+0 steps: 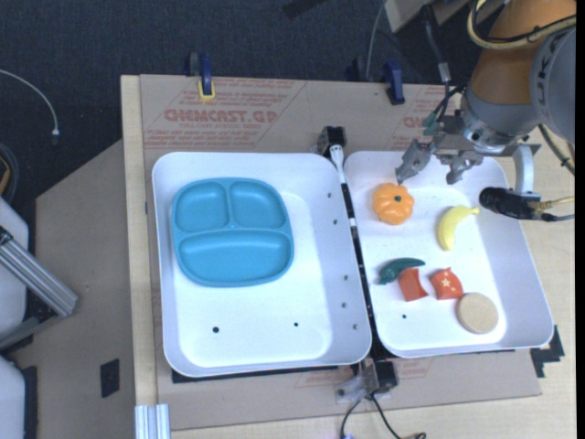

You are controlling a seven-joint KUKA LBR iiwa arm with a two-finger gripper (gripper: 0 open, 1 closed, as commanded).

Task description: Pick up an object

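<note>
Jaws spread wide, gripping nothing, hovering over the far end of the right bin. Just below them, nearest: orange pumpkin. Beside it, yellow banana. Farther: green pepper, 2 red pieces, tan disc. Farthest, left bin: blue tray.

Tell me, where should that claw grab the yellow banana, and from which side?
Probably across the middle of the banana, coming straight down from above. It lies flat in the right bin, curved and narrow, so its slim width should fit between the jaws, whereas its length likely would not. There is bare floor on both long sides, and the orange pumpkin sits well apart from it.
</note>
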